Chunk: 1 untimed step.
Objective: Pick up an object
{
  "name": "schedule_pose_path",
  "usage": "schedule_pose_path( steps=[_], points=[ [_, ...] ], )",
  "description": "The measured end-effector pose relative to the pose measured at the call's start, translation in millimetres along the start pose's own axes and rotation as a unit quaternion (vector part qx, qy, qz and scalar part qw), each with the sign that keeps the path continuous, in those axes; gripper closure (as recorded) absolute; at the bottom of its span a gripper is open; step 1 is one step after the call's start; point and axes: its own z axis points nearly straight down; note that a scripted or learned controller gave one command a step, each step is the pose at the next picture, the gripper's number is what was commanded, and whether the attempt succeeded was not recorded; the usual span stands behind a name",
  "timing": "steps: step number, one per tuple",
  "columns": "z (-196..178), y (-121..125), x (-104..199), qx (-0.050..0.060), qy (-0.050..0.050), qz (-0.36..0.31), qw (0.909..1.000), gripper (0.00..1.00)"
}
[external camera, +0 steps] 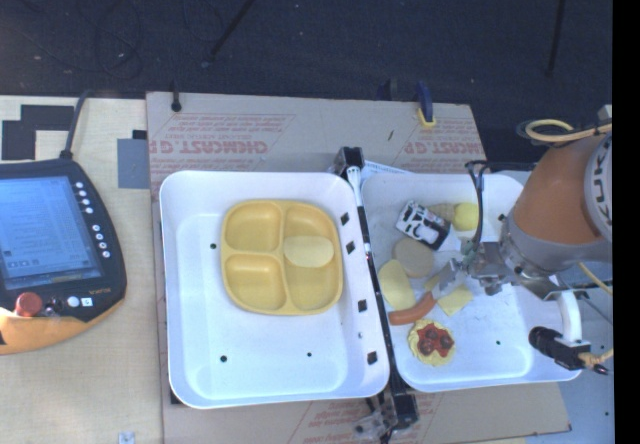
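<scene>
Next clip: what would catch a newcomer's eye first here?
The yellow divided plate in the left bin, with a pale slice in its upper right compartment. Then the arm's orange band, over the right bin with its cluster of toy food, including a small pizza near the front.

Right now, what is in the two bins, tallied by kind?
Yellow divided plate: 1
Pale yellow piece on that plate: 1
Yellow and tan food pieces, right bin: 5
Orange sausage: 1
Pizza slice: 1
Black-and-white item: 1
Total: 10
</scene>
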Motion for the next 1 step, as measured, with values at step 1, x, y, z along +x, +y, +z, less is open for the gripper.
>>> schedule_pose_path(
  steps=[1],
  points=[
    [18.7,-29.3,32.1,0.001,0.0,0.0,1.0,0.0]
  ],
)
